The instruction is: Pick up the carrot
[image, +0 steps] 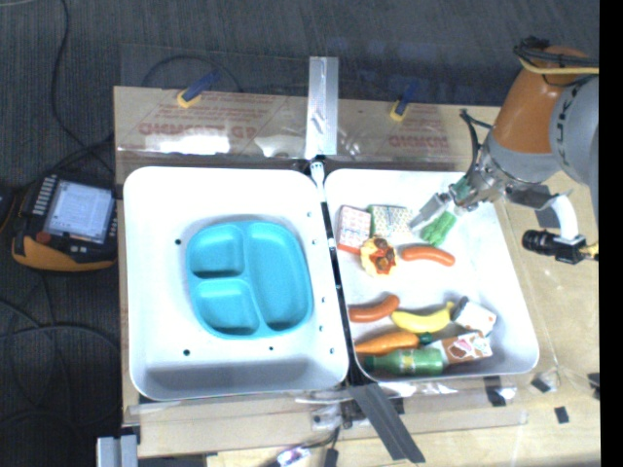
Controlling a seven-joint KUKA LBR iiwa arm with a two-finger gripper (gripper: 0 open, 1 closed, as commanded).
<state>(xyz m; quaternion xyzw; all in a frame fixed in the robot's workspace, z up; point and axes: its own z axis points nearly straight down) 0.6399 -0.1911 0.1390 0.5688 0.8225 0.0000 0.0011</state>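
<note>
Left bin (156, 290) held the blue tray (248, 275); right bin (516, 290) had the clutter. Arm (540, 115) came in from the right, gripper (450, 204) parked at the bin's far end over a green piece (440, 228). Couldn't tell if the fingers were spread or clenched; too small. Carrot (383, 341), probably the orange one with the green top, lay near the front wall, between a banana (425, 317) and a green bottle (409, 362). Best approach: drop straight down, pinch across its middle, avoid both neighbours.

Bench (146, 105) — two white bins (156, 358)

glossy plastic tray (248, 278), smooth white bins (156, 358)
</note>
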